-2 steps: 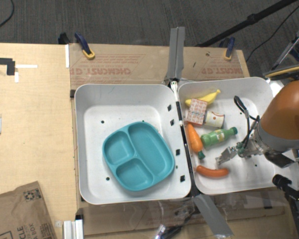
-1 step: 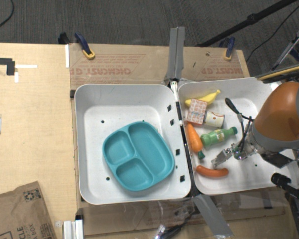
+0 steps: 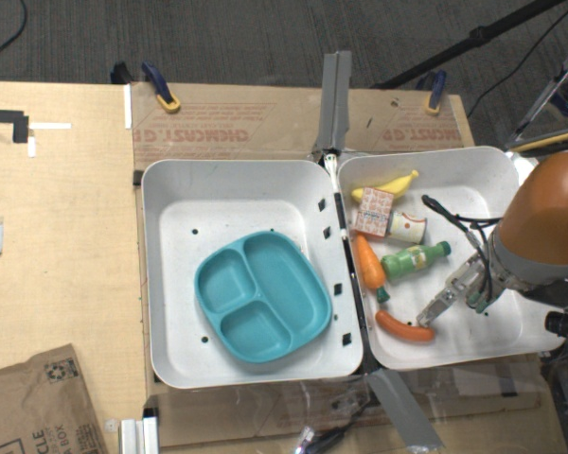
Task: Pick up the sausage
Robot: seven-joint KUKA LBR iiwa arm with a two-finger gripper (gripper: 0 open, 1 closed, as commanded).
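Sausage [image 3: 404, 326] in right bin, hand [image 3: 426, 316] just above it

The hand [image 3: 434, 312] seemingly touches the sausage [image 3: 404, 326] in the right bin [image 3: 473, 164].

Red print runs across the cardboard sheet [image 3: 293, 121] that lies under the far rims of both bins, well beyond the gripper [image 3: 426, 315] and mostly to its left in the view. The lettering is upside down from the camera; it looks like "CHEMCAST GP", though the letters are too small to be sure. Far to the gripper's left, at the near corner of the bench, a brown cardboard box [image 3: 38, 405] carries a black recycling symbol and block letters that seem to read "CYCLE" and "BOX", cut off by the edge. The small carton [image 3: 371, 214] just beyond the gripper bears a label too blurred to read.
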